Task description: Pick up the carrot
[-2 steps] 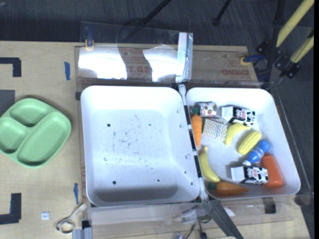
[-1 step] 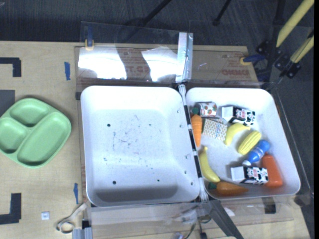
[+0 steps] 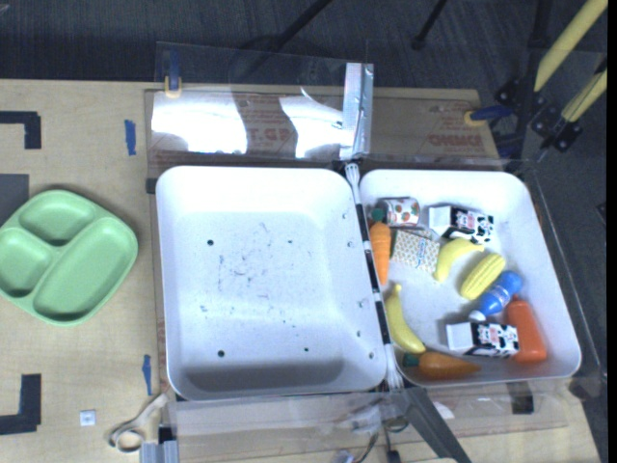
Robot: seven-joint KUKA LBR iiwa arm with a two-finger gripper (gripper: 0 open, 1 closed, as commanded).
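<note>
carrot (image 3: 380,251), orange, slim, green-topped

Pretty clearly a robotics lab or test cell, not anybody's kitchen. You've got a plywood bench (image 3: 77,104) marked up with black tape corners (image 3: 27,128) and little blue tape tabs (image 3: 129,136), two shallow white bins (image 3: 183,196) butted side by side, and a clear plastic shield (image 3: 260,109) standing along the far edge with a metal bracket (image 3: 357,109). The right bin is loaded with toy food, like a plastic banana (image 3: 400,321) and a carrot (image 3: 380,251). Dark carpet (image 3: 116,8) behind the bench, with black stand legs (image 3: 439,8) and a yellow pole (image 3: 574,27) at far right. A green divided plate (image 3: 63,256) sits at left.
</note>
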